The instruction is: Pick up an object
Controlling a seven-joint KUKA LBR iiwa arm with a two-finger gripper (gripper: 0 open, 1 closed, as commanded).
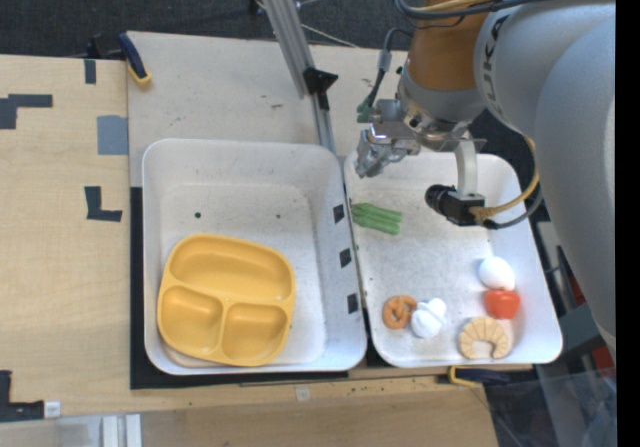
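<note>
Hanging above the far left corner of the right bin (535,235), the gripper (372,157) holds nothing I can see, so the pick is not yet done, and the green bean (376,218) lies just below it on the bin floor.

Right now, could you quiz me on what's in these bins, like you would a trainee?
1. True or false: the yellow divided plate lies in the same bin as the green beans.
2. Which item lies nearest the end effector?
A. croissant
B. green beans
C. pretzel
3. Fill in: the white egg touches the red ____ just in front of it.

Key:
1. False; the plate is in the left bin, the beans in the right bin.
2. B
3. tomato
</note>
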